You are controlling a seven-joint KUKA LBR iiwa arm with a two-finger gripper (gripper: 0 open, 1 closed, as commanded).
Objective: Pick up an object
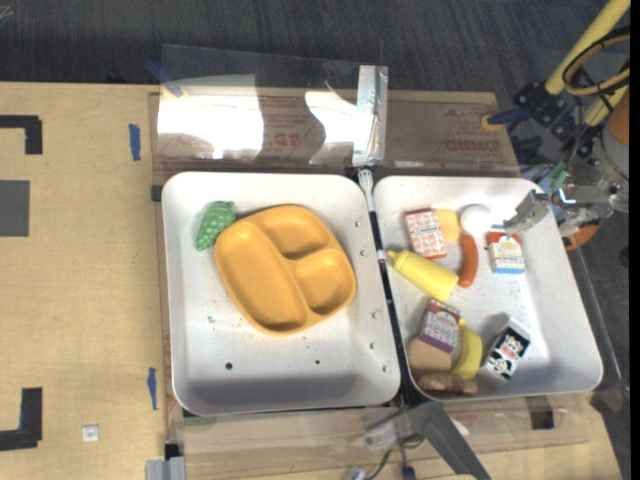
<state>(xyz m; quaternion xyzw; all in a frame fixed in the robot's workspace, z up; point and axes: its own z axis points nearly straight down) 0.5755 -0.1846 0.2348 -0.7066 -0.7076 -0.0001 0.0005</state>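
The right bin [560, 298] holds several small items. Among them are a red-and-white carton [425, 233], a yellow mustard bottle [424, 273], an orange-red sausage [467, 258], a small white carton with an orange top [507, 255], a purple carton [440, 324], a banana [468, 354] and a black-and-white carton [507, 353]. My gripper [523, 214] reaches in from the right over the bin's upper right part, just above and right of the small white carton. I see nothing held in it.
The left bin [190, 298] carries a yellow divided plate [285, 266] and a green bunch of grapes [212, 224]. A clear plastic wall [270, 118] stands behind the bins. Cables and yellow hoses [585, 53] hang at the upper right.
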